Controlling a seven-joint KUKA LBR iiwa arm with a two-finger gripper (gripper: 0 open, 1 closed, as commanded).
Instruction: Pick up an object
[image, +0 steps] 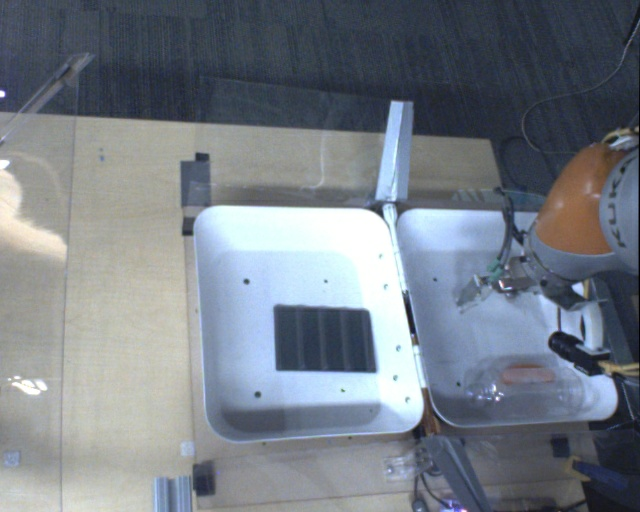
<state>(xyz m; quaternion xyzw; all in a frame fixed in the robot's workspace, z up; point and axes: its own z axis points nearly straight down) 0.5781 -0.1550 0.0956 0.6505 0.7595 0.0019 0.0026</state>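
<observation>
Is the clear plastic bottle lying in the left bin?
No, the clear plastic bottle lies near the front wall of the right white bin; the left white bin holds a dark ribbed rectangular pad.

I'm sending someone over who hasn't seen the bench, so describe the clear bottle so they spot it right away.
Find the two white bins; take the right bin, under the arm. The bottle lies on its side along that bin's near edge. It is see-through plastic with something orange-pink inside, unlike the dark ribbed slab in the left bin.

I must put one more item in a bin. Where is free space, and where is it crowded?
Free: the left bin floor around the dark ridged mat, and the right bin near the divider. Crowded: the right bin's near corner, with a clear plastic object, and under the gripper.
</observation>
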